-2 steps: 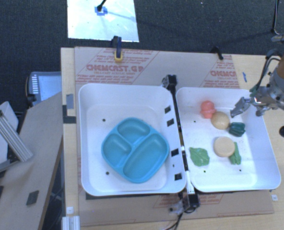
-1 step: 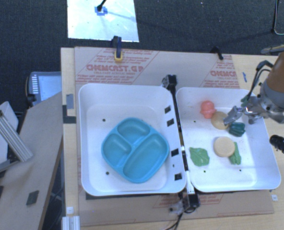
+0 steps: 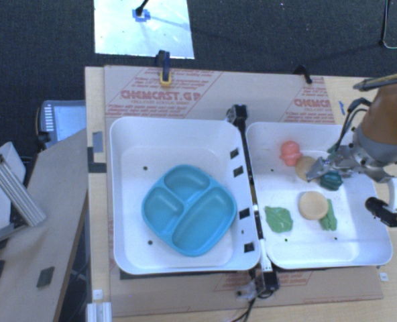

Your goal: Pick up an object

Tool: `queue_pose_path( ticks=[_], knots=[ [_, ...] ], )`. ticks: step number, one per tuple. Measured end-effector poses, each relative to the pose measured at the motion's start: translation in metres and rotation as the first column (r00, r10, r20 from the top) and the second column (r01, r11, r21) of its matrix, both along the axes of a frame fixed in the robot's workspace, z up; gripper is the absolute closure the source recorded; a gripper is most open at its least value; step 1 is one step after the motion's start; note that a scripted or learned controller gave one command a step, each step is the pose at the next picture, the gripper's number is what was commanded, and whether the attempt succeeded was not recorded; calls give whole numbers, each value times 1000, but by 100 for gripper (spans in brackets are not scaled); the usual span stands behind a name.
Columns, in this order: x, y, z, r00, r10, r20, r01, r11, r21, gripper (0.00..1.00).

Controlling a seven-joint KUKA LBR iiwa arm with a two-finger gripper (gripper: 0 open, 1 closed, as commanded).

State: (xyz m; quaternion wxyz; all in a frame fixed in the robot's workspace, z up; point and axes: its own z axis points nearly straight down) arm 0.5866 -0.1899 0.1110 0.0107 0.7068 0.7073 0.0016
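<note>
Seemingly mid-approach, or just at the grasp: gripper (image 3: 328,171) low in the right bin (image 3: 319,261), at its back right part, right over a small teal piece (image 3: 332,181) that lies on the bin floor. Cannot tell how wide the gripper stands, nor whether the teal piece is caught in it or merely lies beneath. Judged as the closing step, with the lift not yet made.

Next move likely calls for a firm close on the teal piece, then a straight rise, clear of the neighbours.

Just beside, toward the bin's middle: a tan lump (image 3: 304,166), partly tucked under the gripper and the closest thing to get nudged or pinched along. Behind that, a pink lump (image 3: 290,151), touching or nearly touching the tan one. Nearer the front: a tan disc (image 3: 313,205) with a small green scrap (image 3: 328,219) against its right side, and a larger green leaf shape (image 3: 277,218) to the left, apart from the disc.

Farther off, across the divider, the left bin (image 3: 128,180) with a blue divided plate (image 3: 188,210), well away from the work.
</note>
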Motion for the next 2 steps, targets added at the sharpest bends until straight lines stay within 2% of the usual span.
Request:
queue_pose_path(
  ticks=[1,2],
  knots=[
    [3,-2,-24,1000,0,-8,0,1000,8,0],
    [2,0,-15,1000,0,-11,0,1000,11,100]
  ],
)
